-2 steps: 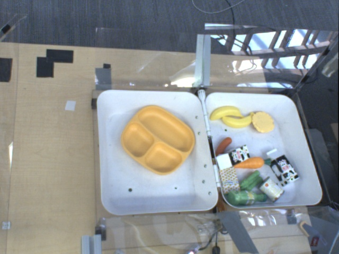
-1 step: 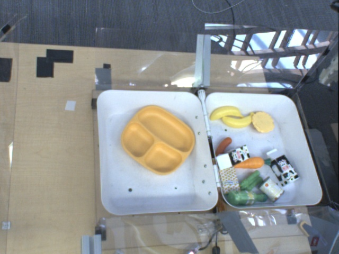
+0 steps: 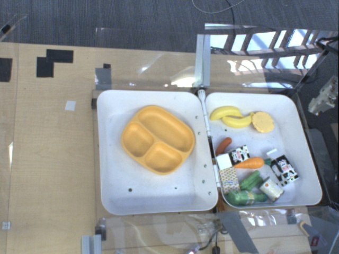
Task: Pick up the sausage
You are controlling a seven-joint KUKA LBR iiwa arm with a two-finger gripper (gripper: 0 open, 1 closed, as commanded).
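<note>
The sausage lies in the right bin, a small reddish-brown piece just up and left of the cow-print carton, seemingly touching its corner and close to the bin's left wall. An orange carrot lies just below that carton, a patterned packet below and left of it, and green vegetables further below. The banana sits above the carton, apart from it.

A pale grey part at the frame's right edge, well right of the carton, looks like the gripper; whether it is released or clenched cannot be told at this size.

The main risk is crowding. A descent that drifts toward the carton would likely strike or pinch it instead of the sausage, and one that drifts the other way could hit the bin wall. The sausage is rounded and slanted, so a grasp not set across it may squeeze it out sideways. The carrot's similar shape and warm colour could also draw the grasp to the wrong target.
</note>
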